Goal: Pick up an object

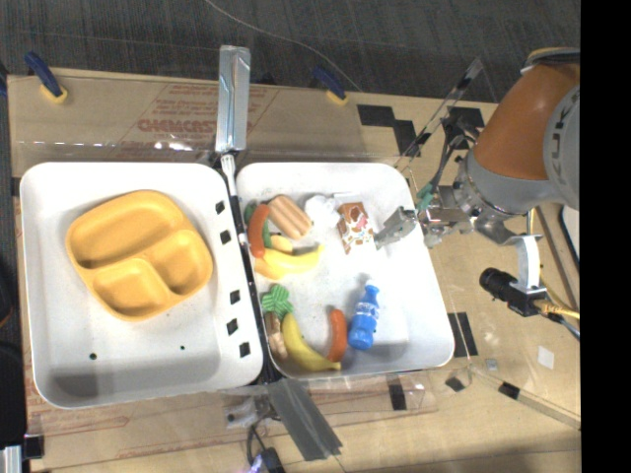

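Right bin point(434, 304): near end holds banana point(301, 348), bottle point(364, 316); far end holds hot dog point(286, 215), snack box point(353, 225).
Left bin point(39, 264): yellow tray point(138, 252).
Jaws point(399, 225): over the right bin's far right rim, beside the snack box; spread cannot be told, nothing seen between them.

1. A small blue plastic bottle with a white label point(365, 317) lies tilted on the floor of the right bin, cap pointing up-right.
2. Just left of it, an orange toy carrot point(338, 331) lies nearly upright in view.
3. A curved yellow toy banana point(301, 349) rests against my near wall, touching the carrot's lower end.
4. A brown-and-white toy cake slice point(353, 225) sits near the far right.
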